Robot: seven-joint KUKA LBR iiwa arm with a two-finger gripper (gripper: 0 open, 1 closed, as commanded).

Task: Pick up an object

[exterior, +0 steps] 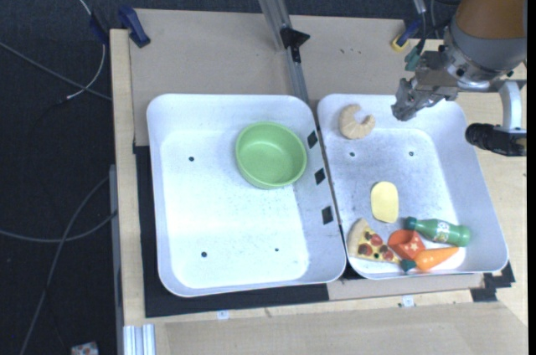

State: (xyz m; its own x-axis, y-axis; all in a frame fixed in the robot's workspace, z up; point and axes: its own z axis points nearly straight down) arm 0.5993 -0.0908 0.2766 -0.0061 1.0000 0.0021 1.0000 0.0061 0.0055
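Croissant [356, 121], a small tan crescent with its curl opening to the right, lies in the far-left corner of the right bin [435, 161], just left of the gripper [408, 105] and apart from it; nothing sits between the jaws, and from here I cannot tell whether they are spread or pressed together. The left bin [209, 236] carries a green bowl [270, 154] near its far right side. Along the right bin's near edge huddle a pizza slice [369, 243], a green bottle [438, 230], a carrot [433, 258] and a red pepper [404, 244], with a yellow oval piece [384, 201] just beyond them.
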